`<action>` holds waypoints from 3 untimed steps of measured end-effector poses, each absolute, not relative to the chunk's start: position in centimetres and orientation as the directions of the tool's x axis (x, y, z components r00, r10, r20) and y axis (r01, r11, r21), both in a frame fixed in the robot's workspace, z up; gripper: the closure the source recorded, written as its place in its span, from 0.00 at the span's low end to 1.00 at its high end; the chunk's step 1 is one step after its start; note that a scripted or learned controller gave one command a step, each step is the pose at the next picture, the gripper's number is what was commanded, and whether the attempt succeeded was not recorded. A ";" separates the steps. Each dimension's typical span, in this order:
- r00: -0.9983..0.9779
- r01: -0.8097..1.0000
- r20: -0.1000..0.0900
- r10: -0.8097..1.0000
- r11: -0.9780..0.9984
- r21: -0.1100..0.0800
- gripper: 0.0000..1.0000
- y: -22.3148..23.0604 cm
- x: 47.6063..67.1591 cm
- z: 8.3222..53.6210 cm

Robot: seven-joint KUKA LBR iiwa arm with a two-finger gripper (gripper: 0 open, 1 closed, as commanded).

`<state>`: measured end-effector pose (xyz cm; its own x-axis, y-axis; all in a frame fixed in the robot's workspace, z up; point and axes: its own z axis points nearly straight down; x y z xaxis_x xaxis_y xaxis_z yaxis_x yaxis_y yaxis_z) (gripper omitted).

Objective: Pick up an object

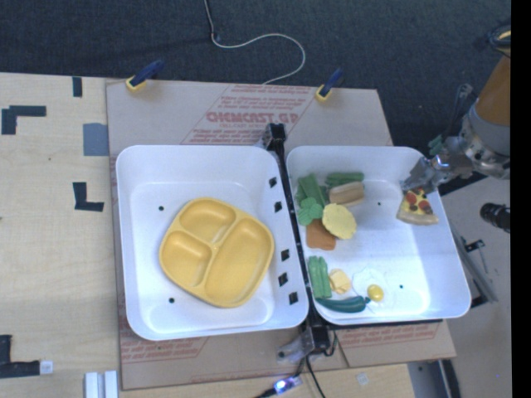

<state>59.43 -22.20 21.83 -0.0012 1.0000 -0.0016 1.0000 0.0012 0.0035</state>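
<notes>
My gripper (421,181) hangs over the right edge of the right bin (415,305), below the grey wrist with its orange band. A toy pizza slice (417,208) sits directly under it, by the bin's right wall, its top edge meeting the gripper's tip. I cannot tell whether the slice is gripped or resting on the bin. More toy food fills the bin's left half: green leafy pieces (310,196), a bread roll (346,191), a yellow round piece (338,220), an orange-brown piece (320,238), a fried egg (373,290) and a dark green pod (342,303).
The left bin (141,222) holds a yellow divided plate (217,251). Black clips (275,135) join the bins along the middle wall. Both bins rest on a cardboard sheet (241,114) held by blue and yellow clamps. A white cable (257,40) loops behind.
</notes>
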 end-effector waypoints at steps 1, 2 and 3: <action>-0.001 1.000 0.000 1.000 0.001 0.000 1.00 -22.1 59.5 22.4; -0.005 1.000 0.001 1.000 0.005 -0.001 1.00 -17.3 58.9 23.2; -0.006 1.000 0.002 1.000 0.006 -0.002 1.00 -12.3 58.4 23.7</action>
<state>58.40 -12.29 23.69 -0.0061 1.0000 0.0022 1.0000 0.0061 -0.0019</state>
